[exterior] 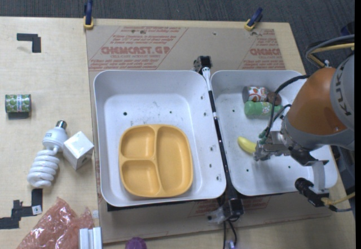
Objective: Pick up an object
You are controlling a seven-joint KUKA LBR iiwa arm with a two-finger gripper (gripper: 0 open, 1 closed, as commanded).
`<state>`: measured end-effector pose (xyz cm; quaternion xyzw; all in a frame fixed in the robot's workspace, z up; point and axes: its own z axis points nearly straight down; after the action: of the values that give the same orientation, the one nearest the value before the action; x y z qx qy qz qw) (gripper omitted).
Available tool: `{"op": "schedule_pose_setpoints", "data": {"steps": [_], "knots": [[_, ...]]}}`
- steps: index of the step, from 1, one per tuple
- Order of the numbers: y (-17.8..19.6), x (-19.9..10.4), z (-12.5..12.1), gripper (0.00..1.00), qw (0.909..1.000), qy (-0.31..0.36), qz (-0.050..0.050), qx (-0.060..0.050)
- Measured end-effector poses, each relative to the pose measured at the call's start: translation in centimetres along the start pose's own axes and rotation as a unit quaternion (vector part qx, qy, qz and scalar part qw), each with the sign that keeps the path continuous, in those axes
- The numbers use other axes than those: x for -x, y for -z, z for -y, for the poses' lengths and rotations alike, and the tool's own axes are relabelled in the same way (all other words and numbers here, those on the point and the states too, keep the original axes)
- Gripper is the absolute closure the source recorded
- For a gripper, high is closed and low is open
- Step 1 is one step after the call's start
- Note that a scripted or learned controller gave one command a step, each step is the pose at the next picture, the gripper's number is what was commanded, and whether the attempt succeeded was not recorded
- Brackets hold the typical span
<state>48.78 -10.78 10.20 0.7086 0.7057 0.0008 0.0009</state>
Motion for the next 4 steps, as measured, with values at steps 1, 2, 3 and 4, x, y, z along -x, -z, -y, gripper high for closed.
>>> {"op": "schedule_pose_setpoints", "data": {"steps": [1, 2, 3, 4], "knots": [[3.2, 4.2, -5.3, 1.00, 1.0000, 0.002, 0.000, 0.000], [3.2, 4.2, -5.3, 0.00, 1.0000, 0.002, 0.000, 0.000], [-1.0, 1.0, 1.0, 0.00, 1.0000, 0.001, 0.000, -0.001], [0.0, 1.0, 0.9, 1.00, 1.0000, 0.000, 0.000, 0.000]]}}
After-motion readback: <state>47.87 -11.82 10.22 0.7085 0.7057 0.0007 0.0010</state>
